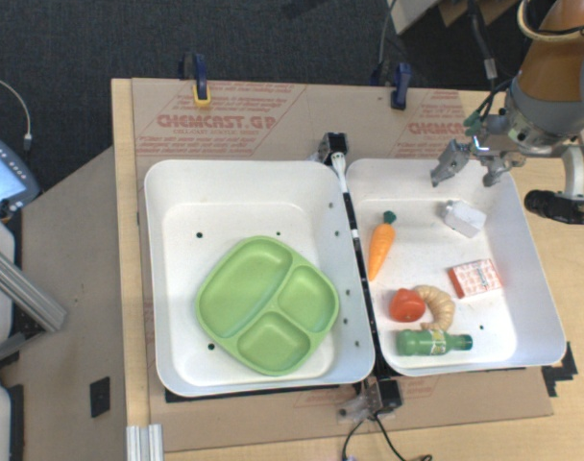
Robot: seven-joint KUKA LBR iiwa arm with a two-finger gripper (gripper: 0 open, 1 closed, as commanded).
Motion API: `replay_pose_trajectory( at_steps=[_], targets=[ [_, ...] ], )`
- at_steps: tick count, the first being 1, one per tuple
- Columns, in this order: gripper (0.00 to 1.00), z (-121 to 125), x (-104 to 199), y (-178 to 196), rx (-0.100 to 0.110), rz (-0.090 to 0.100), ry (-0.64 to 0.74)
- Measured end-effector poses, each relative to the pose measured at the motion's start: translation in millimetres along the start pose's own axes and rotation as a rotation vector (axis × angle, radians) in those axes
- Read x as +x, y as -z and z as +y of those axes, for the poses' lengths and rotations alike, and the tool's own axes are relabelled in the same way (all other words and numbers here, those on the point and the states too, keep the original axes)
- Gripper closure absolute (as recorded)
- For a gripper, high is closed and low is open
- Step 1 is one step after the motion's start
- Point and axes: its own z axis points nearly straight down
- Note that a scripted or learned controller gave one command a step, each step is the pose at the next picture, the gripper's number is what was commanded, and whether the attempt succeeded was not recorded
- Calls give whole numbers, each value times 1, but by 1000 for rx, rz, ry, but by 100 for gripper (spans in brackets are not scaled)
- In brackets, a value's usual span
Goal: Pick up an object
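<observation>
1. The gripper (473,166) is seen spread open with nothing held, above the right bin's (540,286) far edge.
2. A toy carrot (380,245), tomato (406,304), green bottle (434,342) and red-white carton (475,278) are scattered below it.
3. A green divided plate (267,303) is parked in the left bin (167,286).

Open floor across upper left and centre of right bin (532,286). Obstacles: toy carrot (380,244) near dividing rim; grey block (463,218) at upper right; red-and-white carton (475,278), tomato (406,304), curled pastry (438,305) and green bottle (433,343) crowded along lower edge. Left bin (167,257) largely occupied by green divided plate (267,304).
</observation>
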Motion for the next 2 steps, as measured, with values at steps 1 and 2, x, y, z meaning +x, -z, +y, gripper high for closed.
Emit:
replay_pose_trajectory(
  at_steps=[1, 2],
  targets=[
    [0, 5, 9, -56, 0, 0, 1],
    [0, 12, 1, -100, -10, -3, 1]
  ],
)
